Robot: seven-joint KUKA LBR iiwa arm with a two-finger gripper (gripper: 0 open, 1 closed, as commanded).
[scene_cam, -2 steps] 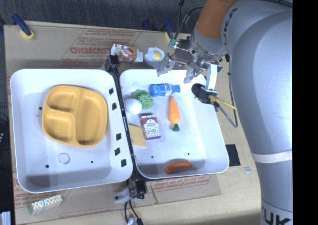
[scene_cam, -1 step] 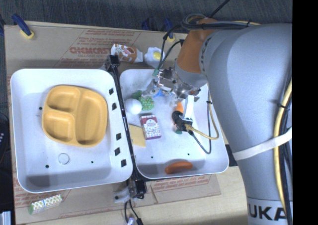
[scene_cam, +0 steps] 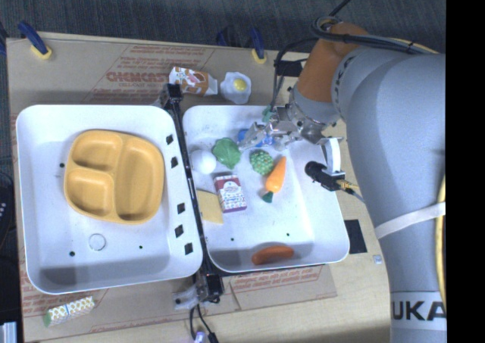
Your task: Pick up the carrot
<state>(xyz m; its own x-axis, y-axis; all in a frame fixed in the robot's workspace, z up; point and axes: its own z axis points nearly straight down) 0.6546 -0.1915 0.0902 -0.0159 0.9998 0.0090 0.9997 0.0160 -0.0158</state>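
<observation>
Carrot [scene_cam: 276,175] lies slanted in the right bin [scene_cam: 326,239], touching a green strawberry-like item [scene_cam: 261,160]. Claw [scene_cam: 274,131] hovers just above-left of it; finger spread cannot be told. Advise centring over the orange body, fingers across its width, clear of the neighbour

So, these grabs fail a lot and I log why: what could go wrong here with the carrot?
1. The carrot lies tilted, its top beside the strawberry, so the gripper may catch both.
2. The hot dog is also orange and could be mistaken for it.
3. The gripper sits amid crowded items, so it may nudge them.
</observation>
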